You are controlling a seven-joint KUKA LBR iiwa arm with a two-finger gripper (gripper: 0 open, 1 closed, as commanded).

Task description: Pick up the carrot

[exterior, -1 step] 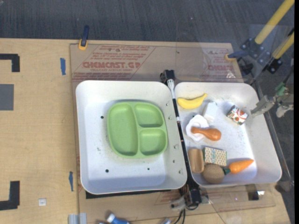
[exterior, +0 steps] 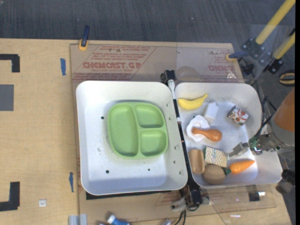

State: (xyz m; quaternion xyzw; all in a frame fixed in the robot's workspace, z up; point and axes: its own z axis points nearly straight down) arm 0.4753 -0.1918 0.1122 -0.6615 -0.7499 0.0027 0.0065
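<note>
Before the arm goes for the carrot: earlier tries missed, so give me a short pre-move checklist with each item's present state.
1. Carrot in view, lying in the right bin near its front right corner: ok.
2. Carrot top unobstructed from above: ok.
3. Space around the carrot: not ok; its green end sits against the potato, with the patterned packet close by.
4. Gripper close to the carrot, just behind it: ok.
5. Jaws open or shut: cannot tell.
6. Carrot between the jaws: not ok; it lies in the bin, apart from the gripper.
</note>
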